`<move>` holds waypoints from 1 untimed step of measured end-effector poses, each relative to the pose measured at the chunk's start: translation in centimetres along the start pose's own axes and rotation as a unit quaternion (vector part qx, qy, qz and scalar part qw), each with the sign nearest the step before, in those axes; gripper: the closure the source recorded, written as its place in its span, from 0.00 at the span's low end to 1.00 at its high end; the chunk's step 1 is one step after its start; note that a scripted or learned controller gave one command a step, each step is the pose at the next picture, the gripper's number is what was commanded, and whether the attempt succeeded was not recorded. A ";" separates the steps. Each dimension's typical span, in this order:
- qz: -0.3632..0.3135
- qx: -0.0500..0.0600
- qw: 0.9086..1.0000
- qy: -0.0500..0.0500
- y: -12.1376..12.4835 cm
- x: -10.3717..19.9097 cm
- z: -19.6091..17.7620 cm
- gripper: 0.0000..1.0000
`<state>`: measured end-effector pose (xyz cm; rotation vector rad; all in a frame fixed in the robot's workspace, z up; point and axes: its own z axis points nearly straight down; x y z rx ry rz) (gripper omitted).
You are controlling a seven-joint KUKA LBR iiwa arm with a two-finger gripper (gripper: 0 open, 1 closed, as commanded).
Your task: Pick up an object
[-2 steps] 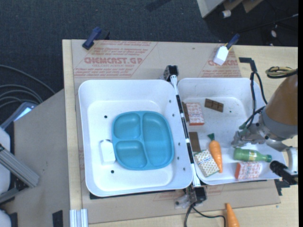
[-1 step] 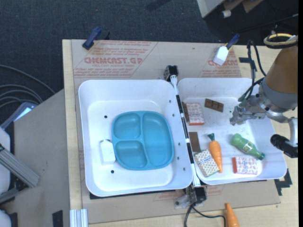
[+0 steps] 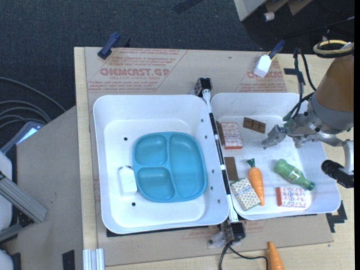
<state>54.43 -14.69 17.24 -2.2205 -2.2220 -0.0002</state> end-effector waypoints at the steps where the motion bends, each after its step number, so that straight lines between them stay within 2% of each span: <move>1: 0.000 0.001 1.000 0.000 -2.9 4.9 8.8 0.00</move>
